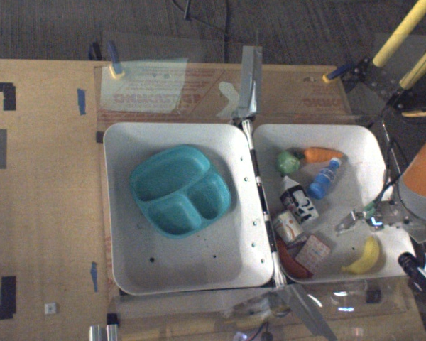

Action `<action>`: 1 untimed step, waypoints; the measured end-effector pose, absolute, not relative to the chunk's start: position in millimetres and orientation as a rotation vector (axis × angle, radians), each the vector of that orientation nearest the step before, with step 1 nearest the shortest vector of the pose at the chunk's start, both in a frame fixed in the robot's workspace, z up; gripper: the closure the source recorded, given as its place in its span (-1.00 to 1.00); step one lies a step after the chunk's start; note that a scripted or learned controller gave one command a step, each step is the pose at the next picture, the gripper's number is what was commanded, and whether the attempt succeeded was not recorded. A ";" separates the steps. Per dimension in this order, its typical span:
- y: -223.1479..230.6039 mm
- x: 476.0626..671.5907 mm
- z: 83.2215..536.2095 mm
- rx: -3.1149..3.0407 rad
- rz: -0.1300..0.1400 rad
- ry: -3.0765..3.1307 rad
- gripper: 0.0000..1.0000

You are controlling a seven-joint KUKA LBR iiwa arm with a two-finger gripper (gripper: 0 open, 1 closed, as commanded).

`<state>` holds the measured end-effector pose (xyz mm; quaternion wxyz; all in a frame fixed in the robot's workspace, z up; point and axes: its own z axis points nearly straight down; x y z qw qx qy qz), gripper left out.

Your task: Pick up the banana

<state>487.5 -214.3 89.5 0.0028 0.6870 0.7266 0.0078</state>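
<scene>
Grey arm (420, 190) reaches in from right, low over right bin (369, 139). Left bin (121, 190) holds smooth teal plate (181, 189) with three dips. Gripper (355, 219) small, shiny; can't tell if open. Curved yellow banana (364, 256) lies just below gripper, apart, near bin's front corner.

- I see my arm (417, 183) reaching in from the right, orange band showing.
- My gripper (355, 221) hangs low, just above-left of the banana (364, 256).
</scene>
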 end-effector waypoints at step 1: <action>-220.8 482.6 89.2 1.788 0.010 2.580 -1.00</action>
